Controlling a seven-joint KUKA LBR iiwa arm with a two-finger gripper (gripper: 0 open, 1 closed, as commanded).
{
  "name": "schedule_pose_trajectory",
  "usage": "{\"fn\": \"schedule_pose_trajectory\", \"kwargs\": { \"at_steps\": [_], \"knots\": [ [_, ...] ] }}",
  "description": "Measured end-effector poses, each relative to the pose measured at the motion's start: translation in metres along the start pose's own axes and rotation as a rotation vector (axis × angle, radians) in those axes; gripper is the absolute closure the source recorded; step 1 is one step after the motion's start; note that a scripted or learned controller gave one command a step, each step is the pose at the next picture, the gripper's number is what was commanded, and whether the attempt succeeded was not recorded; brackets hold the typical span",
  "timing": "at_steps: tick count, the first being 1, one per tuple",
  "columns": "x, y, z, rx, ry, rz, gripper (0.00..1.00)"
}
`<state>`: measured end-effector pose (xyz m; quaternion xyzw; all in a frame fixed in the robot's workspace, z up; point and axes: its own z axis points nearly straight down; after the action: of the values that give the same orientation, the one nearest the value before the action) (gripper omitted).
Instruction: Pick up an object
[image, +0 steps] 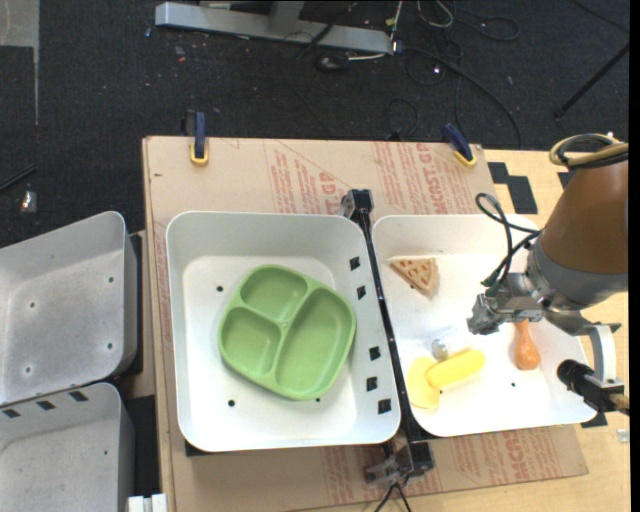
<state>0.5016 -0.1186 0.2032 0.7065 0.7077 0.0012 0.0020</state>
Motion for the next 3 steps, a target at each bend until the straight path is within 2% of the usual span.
{"fn": "schedule_pose_trajectory", "kwargs": {
  "at_steps": [2, 3],
  "knots": [
    [0.004, 0.006, -0.093, 0.000, 0.000, -0.002, 1.00],
    [0.058, 0.009, -0.077, 0.005, 0.002, -0.004, 1.00]
  ]
}}
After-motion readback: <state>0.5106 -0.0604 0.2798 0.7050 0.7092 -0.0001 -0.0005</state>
